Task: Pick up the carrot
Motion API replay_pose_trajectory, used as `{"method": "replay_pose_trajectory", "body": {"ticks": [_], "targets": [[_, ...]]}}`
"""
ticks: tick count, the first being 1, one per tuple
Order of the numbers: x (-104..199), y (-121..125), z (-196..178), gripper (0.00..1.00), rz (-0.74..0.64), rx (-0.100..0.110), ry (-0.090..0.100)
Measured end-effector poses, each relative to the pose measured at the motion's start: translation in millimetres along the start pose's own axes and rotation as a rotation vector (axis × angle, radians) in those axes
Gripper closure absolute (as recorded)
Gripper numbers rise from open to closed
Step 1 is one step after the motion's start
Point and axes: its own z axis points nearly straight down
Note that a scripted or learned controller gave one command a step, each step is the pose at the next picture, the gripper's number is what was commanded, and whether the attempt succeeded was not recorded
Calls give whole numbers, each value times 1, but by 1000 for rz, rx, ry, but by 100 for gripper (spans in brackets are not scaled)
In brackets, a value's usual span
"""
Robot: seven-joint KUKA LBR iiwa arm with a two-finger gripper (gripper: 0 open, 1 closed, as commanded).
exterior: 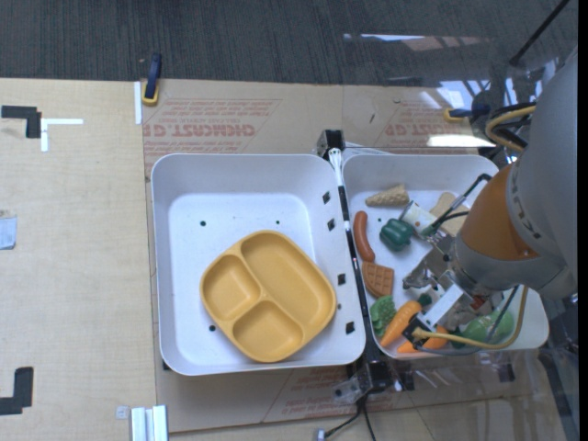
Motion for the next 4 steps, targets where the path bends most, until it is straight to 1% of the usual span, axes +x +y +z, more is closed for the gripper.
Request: {"method": "replay_pose_trajectory", "body": {"ticks": [1, 2, 3, 4], "targets": [[-2, 4, -1, 0, 332, -2, 3], [10, 9, 0, 0, 440, 1, -2], [1, 2, -1, 0, 448, -2, 4], [46, -30, -101, 0, 440, -1, 0]]}}
